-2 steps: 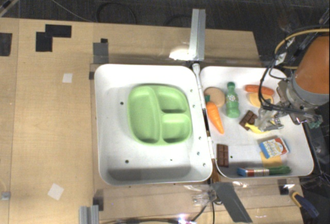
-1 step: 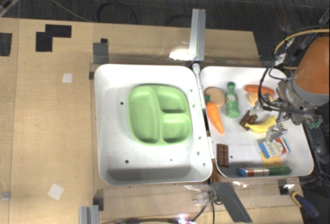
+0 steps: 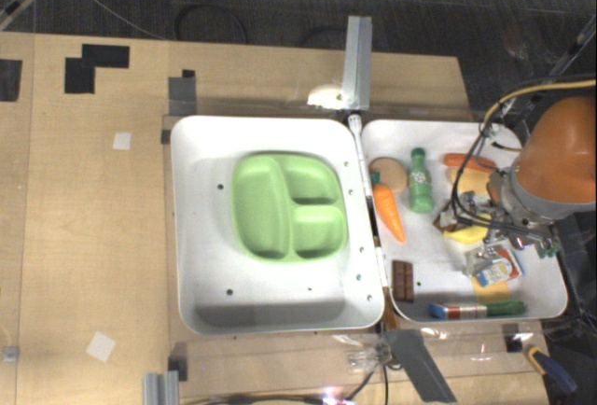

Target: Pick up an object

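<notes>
My gripper (image 3: 482, 228) hangs under the orange wrist band (image 3: 560, 151), low over the right side of the right bin (image 3: 424, 249), in a tangle of cables. It sits right over a yellow item (image 3: 466, 234) and a small colourful packet (image 3: 494, 269). I see nothing clearly held. An orange carrot (image 3: 389, 213), a green bottle (image 3: 420, 181) and a brown round piece (image 3: 392, 174) lie to its left. A dark chocolate bar (image 3: 402, 279) and a blue, red and green marker (image 3: 476, 309) lie along the bin's front. An orange-red stick (image 3: 464, 160) lies behind the gripper.
The left bin (image 3: 201, 235) holds a green divided plate (image 3: 287, 205). A grey metal post (image 3: 357, 62) stands behind the wall between the bins. The arm's bulk covers the right bin's far right corner. Wooden bench surface (image 3: 84, 226) stretches to the left.
</notes>
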{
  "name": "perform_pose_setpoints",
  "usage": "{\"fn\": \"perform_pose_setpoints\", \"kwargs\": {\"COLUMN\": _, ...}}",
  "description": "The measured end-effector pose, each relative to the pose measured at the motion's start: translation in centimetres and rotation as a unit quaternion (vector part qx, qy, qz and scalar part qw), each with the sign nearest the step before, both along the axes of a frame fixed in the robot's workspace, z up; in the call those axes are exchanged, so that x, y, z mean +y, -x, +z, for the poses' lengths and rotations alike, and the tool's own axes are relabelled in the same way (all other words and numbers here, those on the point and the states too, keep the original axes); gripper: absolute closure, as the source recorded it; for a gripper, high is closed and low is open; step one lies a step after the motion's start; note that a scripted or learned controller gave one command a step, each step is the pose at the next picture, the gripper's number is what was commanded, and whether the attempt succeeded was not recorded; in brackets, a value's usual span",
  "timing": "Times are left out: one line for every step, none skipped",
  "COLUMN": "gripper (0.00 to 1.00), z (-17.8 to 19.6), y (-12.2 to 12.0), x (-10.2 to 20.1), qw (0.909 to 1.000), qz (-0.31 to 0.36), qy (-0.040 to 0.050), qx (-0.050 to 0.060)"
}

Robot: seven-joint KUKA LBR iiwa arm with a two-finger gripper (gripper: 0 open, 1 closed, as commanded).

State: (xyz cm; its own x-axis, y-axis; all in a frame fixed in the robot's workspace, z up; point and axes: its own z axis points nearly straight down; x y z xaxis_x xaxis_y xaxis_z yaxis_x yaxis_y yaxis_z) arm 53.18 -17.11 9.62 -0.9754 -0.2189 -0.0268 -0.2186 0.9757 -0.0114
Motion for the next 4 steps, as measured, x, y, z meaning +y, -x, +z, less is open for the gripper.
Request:
{"fn": "perform_pose_setpoints", "kwargs": {"gripper": 0.0, "z": -0.4, "y": -4.2, "x": 7.0, "qw": 0.9989, "qz": -0.046, "qy": -0.0037, "qx": 0.003}}
{"fn": "perform_pose_setpoints", "kwargs": {"gripper": 1.0, "z": 0.9, "y": -4.5, "x": 7.1, "qw": 0.999, "qz": -0.043, "qy": -0.0035, "qx": -0.003}}
{"fn": "perform_pose_setpoints", "kwargs": {"gripper": 1.0, "z": 8.7, "y": -2.2, "x": 3.3, "qw": 0.9959, "qz": 0.09, "qy": 0.0002, "qx": 0.008}}
{"fn": "perform_pose_setpoints", "kwargs": {"gripper": 0.0, "z": 8.6, "y": -2.1, "x": 3.4, "qw": 0.9959, "qz": 0.09, "qy": -0.0005, "qx": 0.009}}
